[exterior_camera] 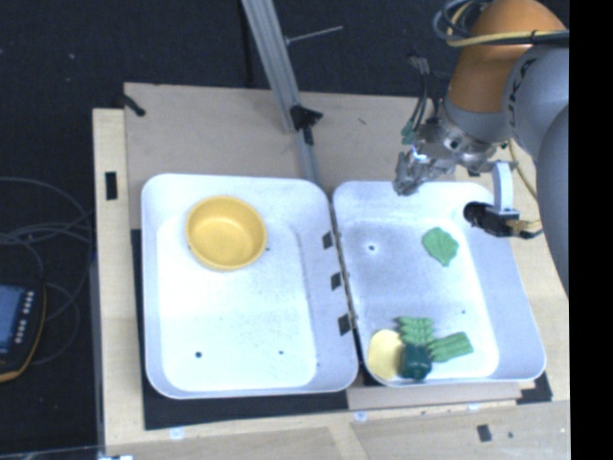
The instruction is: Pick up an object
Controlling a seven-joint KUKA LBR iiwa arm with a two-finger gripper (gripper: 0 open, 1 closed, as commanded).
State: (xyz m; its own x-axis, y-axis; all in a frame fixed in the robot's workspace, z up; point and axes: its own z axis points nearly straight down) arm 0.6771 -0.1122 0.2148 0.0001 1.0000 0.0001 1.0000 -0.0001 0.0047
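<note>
Gripper (410, 178): hangs at the far rim of the right bin (402, 276), left of that rim's middle, pointing down from the arm (498, 75), which reaches in from the right side of the bench (211, 123).
Grip state: cannot tell from this view whether it is open or closed; nothing can be made out in its hold.
Small green piece (441, 245): lies flat on the right bin's floor, right of centre and toward the far side, near the gripper but apart from it.
Near-edge cluster: four things are bunched against the right bin's near rim, close to its near left corner.
Pale yellow round thing (383, 355): leftmost of the cluster, at the rim.
Dark teal thing (416, 362): just beside the pale yellow one, touching it on its right.
Green toothed piece (416, 330): on the far side of the teal thing, touching it.
Green stick (452, 346): juts from the cluster toward the bin's right side.
Yellow bowl (226, 233): upright, mouth up, in the far left part of the left bin (239, 353), well apart from the gripper.
Bins: side by side, their inner rims touching.
</note>
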